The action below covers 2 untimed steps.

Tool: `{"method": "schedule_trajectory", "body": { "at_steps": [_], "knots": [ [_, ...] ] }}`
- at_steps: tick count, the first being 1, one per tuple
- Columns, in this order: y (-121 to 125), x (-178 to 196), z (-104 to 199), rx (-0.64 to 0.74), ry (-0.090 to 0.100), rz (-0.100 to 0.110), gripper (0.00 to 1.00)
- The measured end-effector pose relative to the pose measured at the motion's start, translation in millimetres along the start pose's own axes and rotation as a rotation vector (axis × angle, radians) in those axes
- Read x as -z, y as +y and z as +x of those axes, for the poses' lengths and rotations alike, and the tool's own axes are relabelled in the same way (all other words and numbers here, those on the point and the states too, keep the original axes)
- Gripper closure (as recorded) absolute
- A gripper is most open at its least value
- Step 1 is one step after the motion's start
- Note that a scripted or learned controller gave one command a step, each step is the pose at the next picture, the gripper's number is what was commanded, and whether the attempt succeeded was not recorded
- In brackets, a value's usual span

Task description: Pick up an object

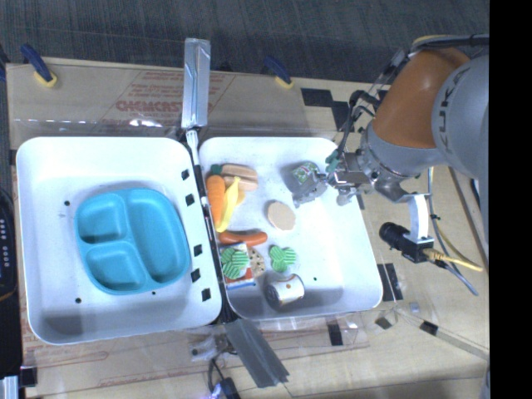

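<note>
While the arm (432,115) is reaching in over the right bin (353,260), its gripper (309,181) is hanging above the bin's upper right part, and whether its claw is spread or pressed together cannot be told from this slant; nothing can be seen pinched in it. Taking the beige round piece (282,215) near the bin's middle as the landmark, the gripper is sitting just up and to the right of it. Up and to the left of the round piece a hot dog bun (238,173) is lying, with a carrot (217,197) and a yellow piece (232,194) beside it against the bin's left wall. Below and to the left of the round piece a red strip (243,238) is resting, and under that a green striped piece (235,260) and a green leafy piece (283,258) are lying. Straight below the round piece a metal can (285,290) is lying on its side. Well to the left of it, the left bin (41,306) is holding a blue divided tray (131,239).
</note>
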<state>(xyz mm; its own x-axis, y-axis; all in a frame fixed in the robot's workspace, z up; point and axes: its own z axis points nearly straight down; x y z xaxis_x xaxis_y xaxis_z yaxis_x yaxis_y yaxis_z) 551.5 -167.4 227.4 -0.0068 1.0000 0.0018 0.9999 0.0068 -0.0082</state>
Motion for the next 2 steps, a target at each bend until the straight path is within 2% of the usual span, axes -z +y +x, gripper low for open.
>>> {"method": "schedule_trajectory", "body": {
  "at_steps": [1, 2],
  "knots": [
    [0.4, -96.7, -38.1, -0.017, 0.001, 0.009, 0.0],
    [-57.4, -135.5, -5.7, 0.123, -0.001, -0.01, 0.0]
  ]
}}
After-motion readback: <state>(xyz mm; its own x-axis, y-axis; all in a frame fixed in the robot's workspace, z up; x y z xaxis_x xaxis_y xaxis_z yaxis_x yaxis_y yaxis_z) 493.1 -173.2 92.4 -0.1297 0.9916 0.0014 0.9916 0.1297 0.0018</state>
